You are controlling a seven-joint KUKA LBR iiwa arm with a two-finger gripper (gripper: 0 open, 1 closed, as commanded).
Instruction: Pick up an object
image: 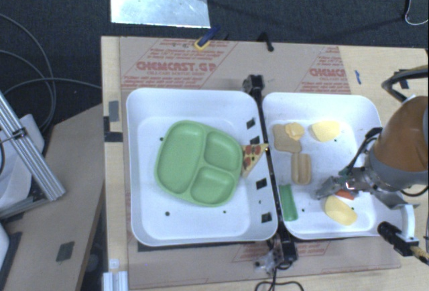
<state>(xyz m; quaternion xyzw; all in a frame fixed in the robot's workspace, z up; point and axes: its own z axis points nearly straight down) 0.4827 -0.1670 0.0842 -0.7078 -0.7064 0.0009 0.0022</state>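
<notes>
The gripper [335,188] sits low in the right bin [362,108], reaching in from the right on a grey arm with an orange band [405,135] above the wrist. How far apart its tips are cannot be told from this angle, and nothing is plainly seen between them. A small red-orange piece [344,195] lies just beside the gripper tip, touching or nearly touching a pale yellow, lemon-like piece [340,211] below it. Two shallow white bins stand side by side on a bench covered with printed cardboard [174,65]. The left bin [154,108] holds two things: one light green divided plate [198,162] with three compartments, lying near the middle, and one small pizza-slice toy [251,155] just beside the plate's right edge, against the wall between the bins. The right bin holds seven loose items. Near its upper left are one tan bread-like piece [287,142] with a small yellow piece [294,129] touching its top. A second pale yellow rounded piece [326,130] lies a little to the right, apart from them. Below the bread is one tan sausage-shaped piece [301,167], upright in the view. One green stick [287,201] lies along the bin's left wall near the bottom. The red-orange piece and the lemon-like piece by the gripper complete the count.
</notes>
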